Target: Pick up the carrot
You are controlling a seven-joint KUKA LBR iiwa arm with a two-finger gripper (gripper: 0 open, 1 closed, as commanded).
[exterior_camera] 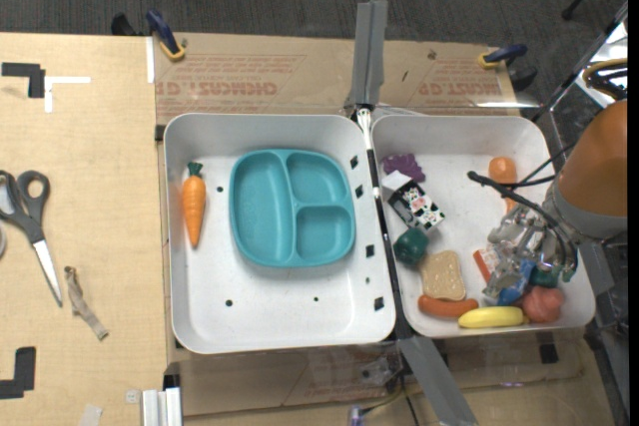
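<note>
We see carrot [193, 204] alone in left bin [200, 314], beside plate [293, 208]; claw [521, 259] in right bin, grip unclear.

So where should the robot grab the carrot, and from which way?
Probably around the thick orange middle of the carrot, coming straight down from above. It lies flat in the left bin, lengthwise beside the teal plate, green top pointing away, so the end effector should close across its narrow width.

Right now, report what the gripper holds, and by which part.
Cannot be told. The gripper is low in the right bin among the toys, and no item shows clearly between its fingers. The carrot lies untouched in the left bin.
</note>
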